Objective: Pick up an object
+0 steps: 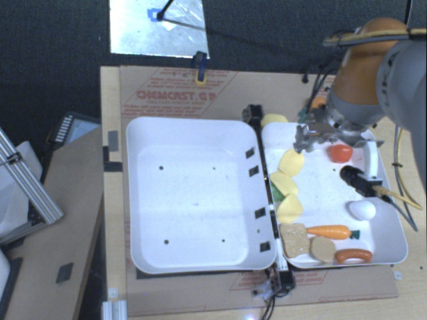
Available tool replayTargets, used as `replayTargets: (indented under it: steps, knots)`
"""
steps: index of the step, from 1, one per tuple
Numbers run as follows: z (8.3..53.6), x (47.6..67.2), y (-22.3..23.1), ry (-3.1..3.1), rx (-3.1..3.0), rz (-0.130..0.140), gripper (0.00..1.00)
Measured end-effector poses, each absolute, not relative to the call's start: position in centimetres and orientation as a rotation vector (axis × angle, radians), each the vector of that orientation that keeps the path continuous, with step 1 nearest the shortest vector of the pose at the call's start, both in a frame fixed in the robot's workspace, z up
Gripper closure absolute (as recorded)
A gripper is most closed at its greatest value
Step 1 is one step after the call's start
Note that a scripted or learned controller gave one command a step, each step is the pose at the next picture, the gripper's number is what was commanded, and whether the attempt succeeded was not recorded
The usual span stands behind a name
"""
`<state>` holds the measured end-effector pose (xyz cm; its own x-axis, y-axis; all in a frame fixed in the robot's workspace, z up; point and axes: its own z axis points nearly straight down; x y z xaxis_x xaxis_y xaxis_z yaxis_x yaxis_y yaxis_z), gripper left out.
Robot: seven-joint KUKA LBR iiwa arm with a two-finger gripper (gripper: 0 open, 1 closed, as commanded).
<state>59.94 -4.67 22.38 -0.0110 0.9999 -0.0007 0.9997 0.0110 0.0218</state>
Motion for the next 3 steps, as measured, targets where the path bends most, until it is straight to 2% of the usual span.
replayTargets:
  steps: [1,2,3]
  knots:
    - [37.6,62.2,-1.3,2.221,2.2,0.026,1.0]
    - [54.6,64.2,6.4,2.226,2.198,0.028,1.0]
    - [52.4,66.9,2.3,2.217,2.221,0.002,1.0]
